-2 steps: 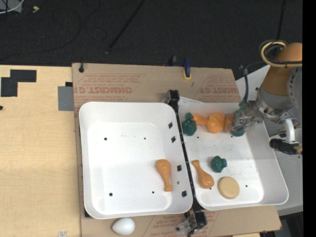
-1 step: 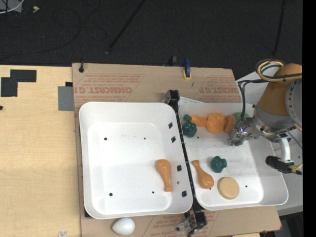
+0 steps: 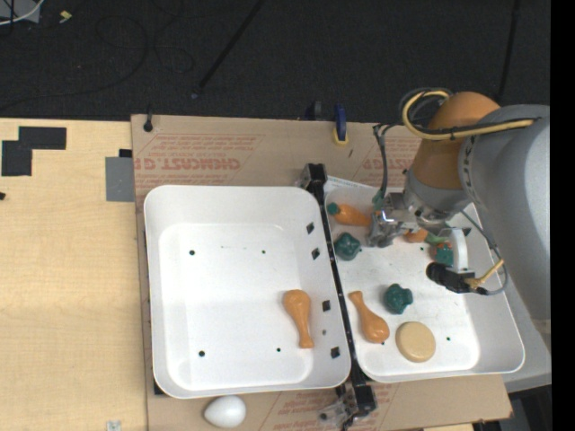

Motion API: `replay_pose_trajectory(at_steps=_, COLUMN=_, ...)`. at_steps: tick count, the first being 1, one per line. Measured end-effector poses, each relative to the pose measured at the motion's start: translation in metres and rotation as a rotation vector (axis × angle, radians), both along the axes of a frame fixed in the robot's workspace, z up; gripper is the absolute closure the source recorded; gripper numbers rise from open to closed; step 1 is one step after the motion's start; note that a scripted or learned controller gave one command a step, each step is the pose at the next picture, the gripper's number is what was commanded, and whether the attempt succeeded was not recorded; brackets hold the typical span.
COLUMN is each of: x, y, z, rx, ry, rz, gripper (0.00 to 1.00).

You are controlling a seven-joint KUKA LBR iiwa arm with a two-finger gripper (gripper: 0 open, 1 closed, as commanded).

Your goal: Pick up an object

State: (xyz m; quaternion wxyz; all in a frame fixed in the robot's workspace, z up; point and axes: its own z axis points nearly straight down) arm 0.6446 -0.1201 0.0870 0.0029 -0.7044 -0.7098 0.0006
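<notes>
My gripper (image 3: 384, 229) hangs low in the right-hand white plastic bin (image 3: 490, 357); jaw state: can't tell. Nearest target: dark green lumpy toy (image 3: 347, 246), just left of jaws. Advice: centre over it, descend vertically, close. Same bin also holds a tan round disc (image 3: 416, 341). Left white bin (image 3: 171, 330) holds an orange drumstick-shaped toy (image 3: 299, 313).

We are looking at a robotics lab: a grey industrial arm (image 3: 517, 205) with an orange band reaches over two white bins (image 3: 171, 285) on a cardboard sheet (image 3: 225, 155) covering a wooden desk (image 3: 63, 294), with loose cables (image 3: 225, 43) trailing across the dark floor behind.
</notes>
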Motion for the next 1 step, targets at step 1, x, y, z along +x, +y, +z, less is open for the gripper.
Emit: replay_pose_trajectory(at_steps=1, x=-0.0868, y=0.0355, z=0.0004, rx=0.0, ry=0.003, rz=-0.009, gripper=1.0)
